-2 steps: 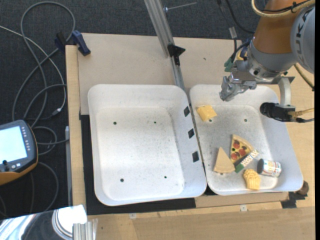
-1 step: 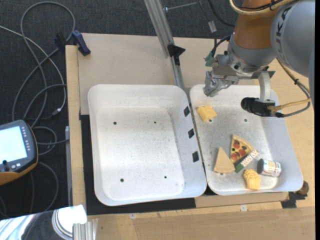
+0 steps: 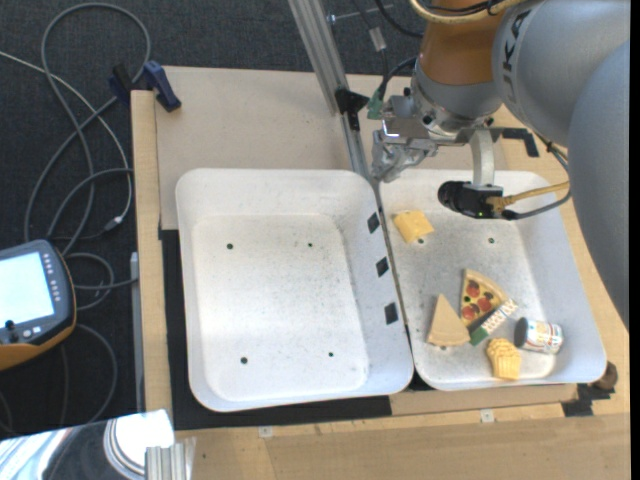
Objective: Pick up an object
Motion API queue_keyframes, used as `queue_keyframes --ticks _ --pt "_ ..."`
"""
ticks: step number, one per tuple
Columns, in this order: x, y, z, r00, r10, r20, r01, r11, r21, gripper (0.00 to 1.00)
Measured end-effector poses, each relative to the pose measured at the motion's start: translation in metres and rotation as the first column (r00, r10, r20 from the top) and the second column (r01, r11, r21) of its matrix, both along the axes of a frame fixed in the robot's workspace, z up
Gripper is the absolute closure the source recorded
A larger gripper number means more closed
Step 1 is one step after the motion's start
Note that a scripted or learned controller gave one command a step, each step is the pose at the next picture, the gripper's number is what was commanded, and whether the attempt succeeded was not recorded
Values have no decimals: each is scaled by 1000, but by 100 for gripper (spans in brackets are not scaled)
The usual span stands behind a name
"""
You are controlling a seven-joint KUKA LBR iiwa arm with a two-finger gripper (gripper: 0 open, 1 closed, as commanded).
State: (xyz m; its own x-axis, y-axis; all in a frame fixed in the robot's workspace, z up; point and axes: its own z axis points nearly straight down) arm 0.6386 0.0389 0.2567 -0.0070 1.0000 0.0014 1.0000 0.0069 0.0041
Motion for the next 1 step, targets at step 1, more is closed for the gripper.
queue_keyframes --ticks 1 --pt "8 51 0 1000 0 0 0 1000 0 100"
